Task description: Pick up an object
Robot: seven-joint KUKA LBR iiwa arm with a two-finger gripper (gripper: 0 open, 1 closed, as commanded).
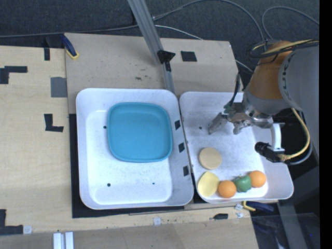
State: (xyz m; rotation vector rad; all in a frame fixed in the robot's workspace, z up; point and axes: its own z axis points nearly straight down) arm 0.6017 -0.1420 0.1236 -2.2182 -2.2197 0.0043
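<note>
Nearest to us, below the gripper (226, 124), we see a row at the front edge of the right bin (233, 152): a yellow piece (208, 183), an orange ball (226, 189), a green thing (242, 183) and another orange ball (257, 178). A round tan cookie (210, 157) lies a bit closer to the gripper. The left bin (93, 154) holds a blue plate (139, 131). The gripper hangs over the right bin's far half, fingers spread apart, holding nothing. The grey arm (290, 82) comes in from the right.

No legible text, labels, brand marks, numbers or signs observed on any surface. Black tape patches on the bench (31, 139) carry no readable characters.
</note>
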